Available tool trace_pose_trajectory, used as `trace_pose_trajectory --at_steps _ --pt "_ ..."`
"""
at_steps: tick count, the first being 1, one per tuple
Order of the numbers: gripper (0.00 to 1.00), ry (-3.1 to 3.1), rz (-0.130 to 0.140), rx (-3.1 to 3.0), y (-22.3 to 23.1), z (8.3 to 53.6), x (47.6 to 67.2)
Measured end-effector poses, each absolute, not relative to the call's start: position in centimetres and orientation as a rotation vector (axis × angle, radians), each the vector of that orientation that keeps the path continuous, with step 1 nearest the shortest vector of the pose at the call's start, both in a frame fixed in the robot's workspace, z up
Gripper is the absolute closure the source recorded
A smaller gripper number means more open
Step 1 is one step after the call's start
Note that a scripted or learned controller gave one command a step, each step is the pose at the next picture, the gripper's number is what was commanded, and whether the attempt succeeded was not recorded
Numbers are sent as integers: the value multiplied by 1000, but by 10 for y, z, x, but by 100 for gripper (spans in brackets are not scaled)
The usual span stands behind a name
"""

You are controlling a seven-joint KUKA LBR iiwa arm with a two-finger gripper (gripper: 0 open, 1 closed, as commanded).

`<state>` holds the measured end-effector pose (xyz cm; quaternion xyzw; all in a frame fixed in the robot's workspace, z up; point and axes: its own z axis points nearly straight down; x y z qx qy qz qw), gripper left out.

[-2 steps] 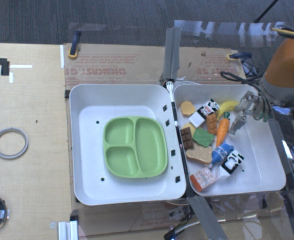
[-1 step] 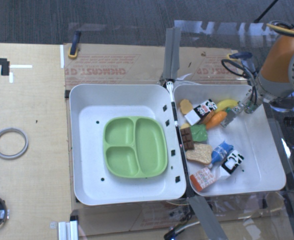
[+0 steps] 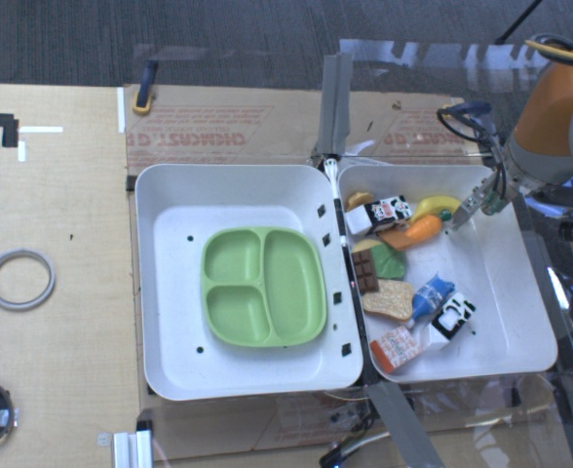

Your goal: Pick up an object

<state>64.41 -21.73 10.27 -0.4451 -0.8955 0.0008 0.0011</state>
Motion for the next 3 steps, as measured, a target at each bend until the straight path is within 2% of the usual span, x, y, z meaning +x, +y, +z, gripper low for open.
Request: trace_pose_trajectory --at_steps 1,2,3 --pt "100 -2524 1 -1873 -176 225 635" --pt "100 -2346 4 -2086 -144 114 550" --pt "0 -2346 3 -2087 -144 114 550"
